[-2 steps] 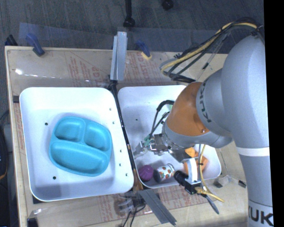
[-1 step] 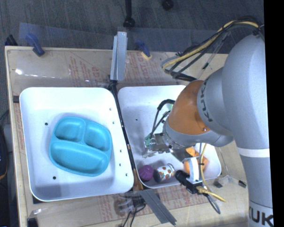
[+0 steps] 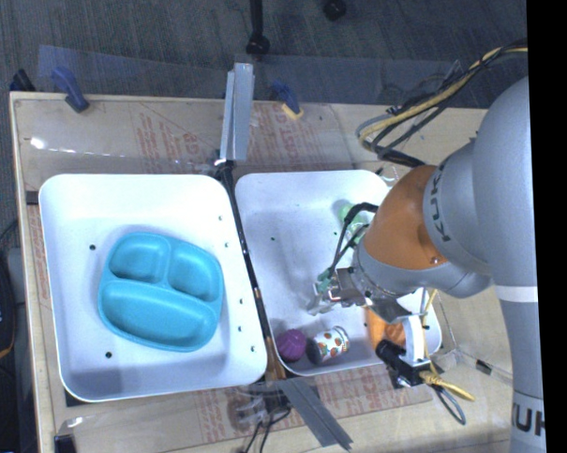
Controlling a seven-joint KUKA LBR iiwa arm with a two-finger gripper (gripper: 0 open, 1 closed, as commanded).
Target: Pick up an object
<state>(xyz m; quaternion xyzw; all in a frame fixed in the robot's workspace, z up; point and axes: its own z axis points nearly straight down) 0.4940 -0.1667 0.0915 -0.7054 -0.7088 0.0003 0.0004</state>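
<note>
Two small things lie along the near edge of the right bin (image 3: 274, 231): a purple ball-like object (image 3: 290, 343), round and dull violet, and just beside it on its right a small can (image 3: 330, 345) lying on its side, its wrapper patterned in red, yellow and white with a dark end facing the purple piece. The two look to be touching or nearly so. To the can's right, an orange object (image 3: 383, 327) shows partly beneath the arm, against a white piece at the bin's right corner; its shape is too hidden to tell.

Just above the can, the gripper (image 3: 326, 290) hangs low over the bin floor, small and metallic, with thin cables running up to the wrist. Whether its fingers are spread or closed cannot be told from here, and nothing is seen between them. Behind it bulks the grey arm (image 3: 480, 212) with its orange band (image 3: 406, 230), covering the bin's right side. A green object (image 3: 350, 213) peeks out by the band, near the far half of the bin.

In the left bin (image 3: 70, 277) rests a turquoise divided tray (image 3: 161, 290), with three compartments, tilted slightly askew. Both bins sit on the bench (image 3: 120, 134).
</note>
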